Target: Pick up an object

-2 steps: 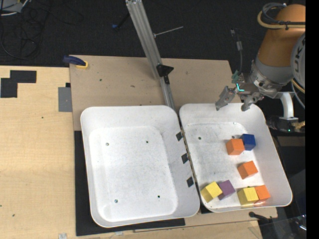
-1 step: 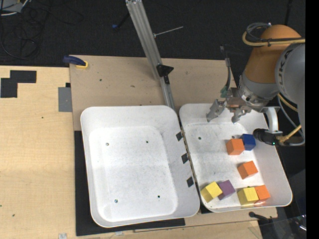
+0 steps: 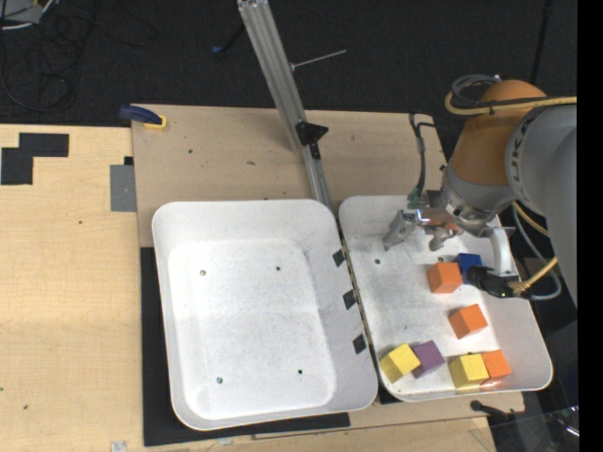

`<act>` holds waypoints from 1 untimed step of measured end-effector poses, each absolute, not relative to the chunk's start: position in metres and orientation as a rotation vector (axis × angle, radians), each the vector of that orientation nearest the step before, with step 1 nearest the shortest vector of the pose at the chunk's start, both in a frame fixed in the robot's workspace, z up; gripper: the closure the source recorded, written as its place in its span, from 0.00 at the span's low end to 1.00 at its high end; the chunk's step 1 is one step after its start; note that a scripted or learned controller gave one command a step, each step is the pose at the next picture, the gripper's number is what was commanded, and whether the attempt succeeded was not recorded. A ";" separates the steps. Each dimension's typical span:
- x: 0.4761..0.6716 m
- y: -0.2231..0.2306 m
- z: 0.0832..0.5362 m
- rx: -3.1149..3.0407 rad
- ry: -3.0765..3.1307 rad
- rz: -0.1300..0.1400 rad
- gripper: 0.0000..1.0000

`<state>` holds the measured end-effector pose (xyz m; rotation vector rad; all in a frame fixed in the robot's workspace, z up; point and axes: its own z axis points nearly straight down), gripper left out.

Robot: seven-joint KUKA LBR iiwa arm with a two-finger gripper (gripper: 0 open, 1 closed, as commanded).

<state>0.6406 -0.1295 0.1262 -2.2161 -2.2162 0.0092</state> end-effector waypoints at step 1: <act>0.641 -0.128 0.090 -2.222 -2.219 0.002 0.00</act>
